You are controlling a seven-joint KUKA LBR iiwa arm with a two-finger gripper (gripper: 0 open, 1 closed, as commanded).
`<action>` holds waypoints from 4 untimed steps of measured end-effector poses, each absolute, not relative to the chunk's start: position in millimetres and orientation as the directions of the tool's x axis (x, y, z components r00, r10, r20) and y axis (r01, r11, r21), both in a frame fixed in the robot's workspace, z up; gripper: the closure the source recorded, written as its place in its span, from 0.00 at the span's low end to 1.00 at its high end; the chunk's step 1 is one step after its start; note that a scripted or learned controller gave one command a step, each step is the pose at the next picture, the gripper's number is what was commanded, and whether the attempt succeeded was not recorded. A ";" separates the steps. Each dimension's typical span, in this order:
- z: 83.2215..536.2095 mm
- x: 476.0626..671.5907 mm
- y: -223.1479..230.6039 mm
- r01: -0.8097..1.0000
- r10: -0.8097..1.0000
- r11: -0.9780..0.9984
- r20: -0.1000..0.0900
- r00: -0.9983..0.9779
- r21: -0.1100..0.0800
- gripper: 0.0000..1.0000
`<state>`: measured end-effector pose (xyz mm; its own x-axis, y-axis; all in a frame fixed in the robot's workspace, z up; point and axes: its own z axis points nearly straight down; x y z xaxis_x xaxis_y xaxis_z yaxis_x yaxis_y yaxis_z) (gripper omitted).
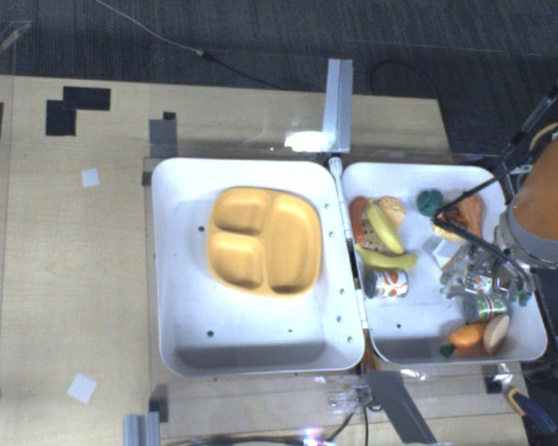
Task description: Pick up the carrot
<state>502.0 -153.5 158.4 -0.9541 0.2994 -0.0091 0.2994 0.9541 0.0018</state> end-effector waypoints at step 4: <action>187.5 530.5 -205.5 -0.378 -0.378 0.926 -0.010 -0.926 -0.006 0.00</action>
